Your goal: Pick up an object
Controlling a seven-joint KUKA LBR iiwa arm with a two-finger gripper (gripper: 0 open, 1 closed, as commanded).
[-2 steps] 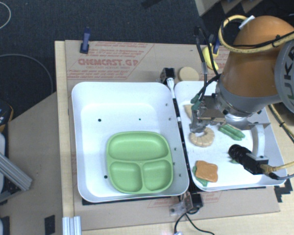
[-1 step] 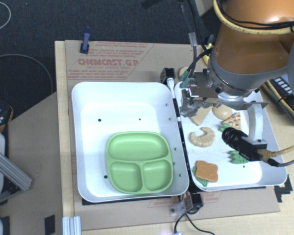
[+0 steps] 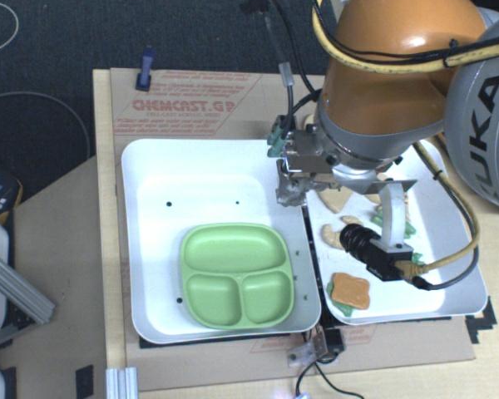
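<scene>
The bench holds 2 white bins side by side. The left bin (image 3: 150, 223) has a green tray (image 3: 235, 274) with 3 sections, sitting toward 6 o'clock. The right bin (image 3: 461, 293) holds small play food. A toast-like piece (image 3: 350, 291) lies at about 7 o'clock in that bin, on something green. A pale piece (image 3: 333, 235) lies just above it, toward 10 o'clock.

The big grey and orange arm (image 3: 391, 65) hangs over the right bin and hides much of it. The gripper (image 3: 293, 191) sits low at the wall between the 2 bins. I cannot tell how it is set, and I see nothing held in it.

The toast-like piece looks like the easiest pick. I think it is light, stiff and a bit smooth, so it could slip. Pinching it across its 2 flat sides, near the middle, seems best. It lies close to the bin wall, so 1 side has little room.
</scene>
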